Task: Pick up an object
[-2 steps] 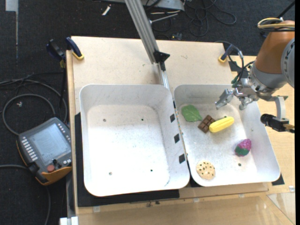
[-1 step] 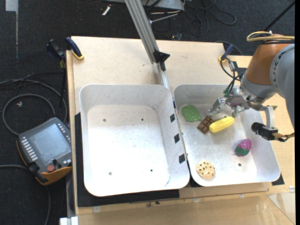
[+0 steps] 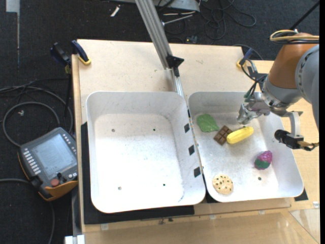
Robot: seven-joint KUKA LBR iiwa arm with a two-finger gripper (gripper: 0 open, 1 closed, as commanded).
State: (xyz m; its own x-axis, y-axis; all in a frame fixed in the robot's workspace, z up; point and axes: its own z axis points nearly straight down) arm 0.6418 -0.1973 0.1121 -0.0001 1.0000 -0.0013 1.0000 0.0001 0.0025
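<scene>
The gripper hovers low in the right bin, just above the yellow banana. Whether it is open or clamped, I can't tell. Nothing lifted yet; the banana lies on the floor beside the chocolate piece, so the grab and lift remain.

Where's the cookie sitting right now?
The cookie lies in the right bin, near its front-left corner in the camera view, below the chocolate piece and yellow corn-like toy, left of the purple toy.
</scene>
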